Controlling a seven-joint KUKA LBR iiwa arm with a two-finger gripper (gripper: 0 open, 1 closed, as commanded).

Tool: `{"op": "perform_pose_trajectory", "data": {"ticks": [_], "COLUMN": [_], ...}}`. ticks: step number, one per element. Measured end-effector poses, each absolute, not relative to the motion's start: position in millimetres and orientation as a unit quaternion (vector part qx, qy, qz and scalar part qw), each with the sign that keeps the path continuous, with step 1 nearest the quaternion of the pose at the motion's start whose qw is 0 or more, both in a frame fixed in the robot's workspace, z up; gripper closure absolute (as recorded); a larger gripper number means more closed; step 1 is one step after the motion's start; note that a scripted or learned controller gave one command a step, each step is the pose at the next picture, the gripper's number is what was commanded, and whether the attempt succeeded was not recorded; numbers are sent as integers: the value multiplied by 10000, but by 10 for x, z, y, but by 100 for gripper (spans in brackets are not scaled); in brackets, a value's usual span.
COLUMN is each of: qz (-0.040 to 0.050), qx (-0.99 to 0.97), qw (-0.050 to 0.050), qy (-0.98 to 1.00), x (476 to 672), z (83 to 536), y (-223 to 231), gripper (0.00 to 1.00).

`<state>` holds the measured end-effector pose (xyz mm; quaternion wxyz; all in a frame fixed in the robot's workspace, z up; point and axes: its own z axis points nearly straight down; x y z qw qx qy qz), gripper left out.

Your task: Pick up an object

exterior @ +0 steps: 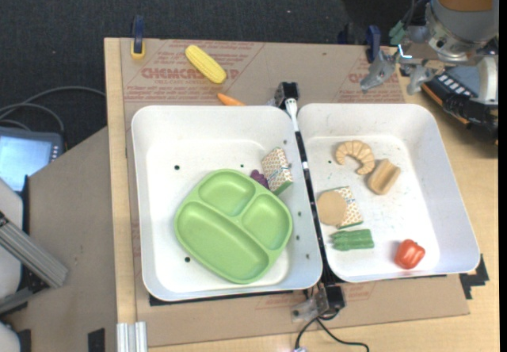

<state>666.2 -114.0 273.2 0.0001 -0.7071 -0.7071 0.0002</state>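
- The grey two-finger gripper (386,66) hangs beyond the right white bin (453,184); whether it is open, I cannot tell.
- The red plastic pepper (409,254) lies apart in this bin, so descend straight over it.

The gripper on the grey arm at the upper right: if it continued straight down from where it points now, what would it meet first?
Probably the brown cardboard sheet beyond the right white bin's far rim, not the bin itself. The gripper hangs there, but depth is unclear.
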Motion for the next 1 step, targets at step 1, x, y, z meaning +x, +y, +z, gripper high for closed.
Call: {"op": "perform_pose_trajectory", "data": {"ticks": [1], "qz": [42], "qx": [-7081], "qw": [51], "qy": [-7061], "x": [6631], "z": [1503], "y": [-1338], "gripper": [0]}}
